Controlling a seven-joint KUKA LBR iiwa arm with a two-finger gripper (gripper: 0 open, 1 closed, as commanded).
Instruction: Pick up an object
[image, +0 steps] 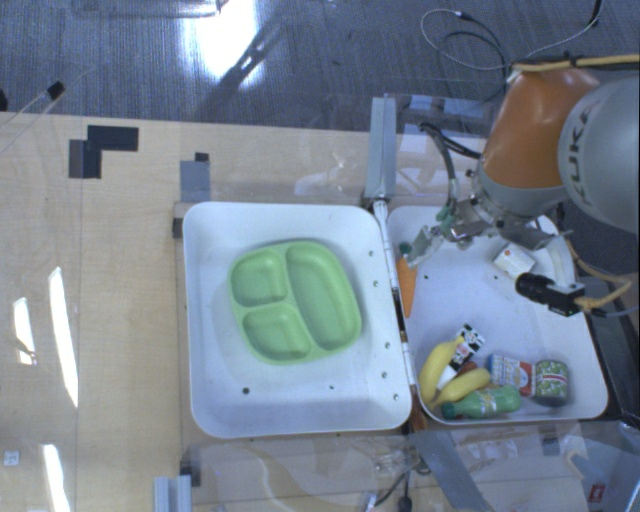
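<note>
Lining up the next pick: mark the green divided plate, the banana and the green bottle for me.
green divided plate (296, 300), camera view, on its centre ridge.
banana (436, 367), camera view, on its upper curve.
green bottle (483, 403), camera view, on its body.

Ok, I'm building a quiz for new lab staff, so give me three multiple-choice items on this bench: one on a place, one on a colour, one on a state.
1. Where does the green divided plate lie?
A. left bin
B. right bin
C. on the bench

2. What colour are the bananas?
A. red
B. yellow
C. blue

3. How does the green bottle rest?
A. upright
B. on its side
C. on the plate

Answers:
1 A: it sits in the left bin.
2 B: both are yellow.
3 B: it lies flat in the right bin, at the near edge.
</note>
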